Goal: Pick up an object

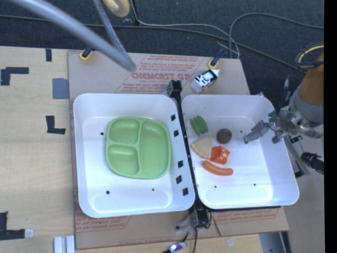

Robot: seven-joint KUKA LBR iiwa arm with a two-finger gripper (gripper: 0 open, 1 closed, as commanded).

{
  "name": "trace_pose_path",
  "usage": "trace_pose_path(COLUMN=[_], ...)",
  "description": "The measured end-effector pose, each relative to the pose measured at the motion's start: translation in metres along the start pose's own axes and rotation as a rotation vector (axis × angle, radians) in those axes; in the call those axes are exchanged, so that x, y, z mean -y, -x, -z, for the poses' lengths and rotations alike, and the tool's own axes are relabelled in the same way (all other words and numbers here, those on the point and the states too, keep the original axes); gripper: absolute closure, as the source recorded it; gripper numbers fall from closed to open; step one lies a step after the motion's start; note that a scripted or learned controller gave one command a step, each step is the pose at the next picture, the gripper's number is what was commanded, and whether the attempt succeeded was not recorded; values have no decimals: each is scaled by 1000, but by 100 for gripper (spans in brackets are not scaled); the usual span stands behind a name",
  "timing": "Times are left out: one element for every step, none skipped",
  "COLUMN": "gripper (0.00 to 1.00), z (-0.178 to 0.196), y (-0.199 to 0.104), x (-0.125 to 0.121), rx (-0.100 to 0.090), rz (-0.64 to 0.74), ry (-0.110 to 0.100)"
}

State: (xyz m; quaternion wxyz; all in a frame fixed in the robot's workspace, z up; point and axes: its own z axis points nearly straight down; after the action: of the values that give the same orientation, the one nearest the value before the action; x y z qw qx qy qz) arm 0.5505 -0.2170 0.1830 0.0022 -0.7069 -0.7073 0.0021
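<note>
The right bin (263, 183) holds several toy foods near its left side: a green ridged piece (199, 125), a dark brown ball (224, 136), a tan wedge (202, 147), a red block (219, 154) and an orange sausage (217, 168). My gripper (262, 131) hangs over the bin's right part, to the right of the brown ball and apart from it. Its fingers are spread open with nothing between them. The arm comes in from the right edge, its orange band (314, 86) above the wrist.
The left bin (87, 157) carries a green divided plate (139, 147). A black divider with clips (181, 146) runs between the bins. A small black-and-white object (204, 79) lies on the cardboard behind the bins. Cables cross the dark bench at the back.
</note>
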Motion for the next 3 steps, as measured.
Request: trace_pose_path(gripper=[0,0,100], z=[-54,-100,-86], y=[-10,-10,-10], x=[6,5,4], rx=[-1,3,5], rz=[1,1,2], ry=[-1,7,11])
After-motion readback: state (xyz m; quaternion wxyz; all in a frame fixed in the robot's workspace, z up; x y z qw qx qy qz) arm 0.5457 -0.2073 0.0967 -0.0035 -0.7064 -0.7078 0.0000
